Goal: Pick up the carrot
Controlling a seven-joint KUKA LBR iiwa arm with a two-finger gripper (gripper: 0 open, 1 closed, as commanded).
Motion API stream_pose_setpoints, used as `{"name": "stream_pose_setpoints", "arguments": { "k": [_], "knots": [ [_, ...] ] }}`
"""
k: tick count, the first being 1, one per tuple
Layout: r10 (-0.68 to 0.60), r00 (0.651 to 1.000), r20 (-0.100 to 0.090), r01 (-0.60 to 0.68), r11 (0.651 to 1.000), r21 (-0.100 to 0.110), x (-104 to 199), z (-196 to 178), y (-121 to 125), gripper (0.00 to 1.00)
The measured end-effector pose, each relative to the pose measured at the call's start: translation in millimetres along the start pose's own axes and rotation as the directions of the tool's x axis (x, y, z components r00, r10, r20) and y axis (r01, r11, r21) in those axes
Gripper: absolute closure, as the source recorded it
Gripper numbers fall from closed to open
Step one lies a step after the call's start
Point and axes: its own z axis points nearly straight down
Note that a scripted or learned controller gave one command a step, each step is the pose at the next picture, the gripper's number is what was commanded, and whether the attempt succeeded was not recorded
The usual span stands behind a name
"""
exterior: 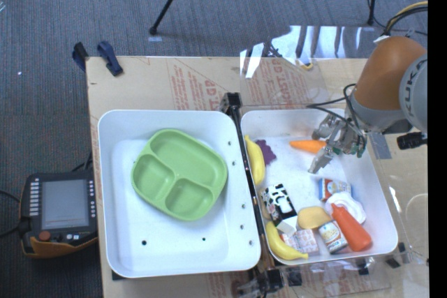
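Note:
The carrot [306,146] is small and orange, lying flat on the floor of the right bin [380,181] near its back wall. My gripper [323,147] hangs just to the carrot's right, at its thick end, fingers spread. One finger [325,129] is behind the carrot and the other [318,162] is in front of it. Nothing is clamped between them, and the carrot rests on the bin floor. The grey arm with its orange band [387,77] comes in from the right.
In the right bin a banana [255,160] and a purple item [267,150] lie left of the carrot. A small can [334,188], an orange bottle [350,228], a cow-patterned box [279,200] and a second banana [283,245] fill the front. The left bin [115,150] holds a green divided plate [180,174].

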Motion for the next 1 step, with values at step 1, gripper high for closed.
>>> {"name": "stream_pose_setpoints", "arguments": {
  "k": [1],
  "knots": [
    [0.381, 0.925, -0.01, -0.381, 0.925, 0.007, 7.0, 4.1, -8.6, 0.0]
  ]
}}
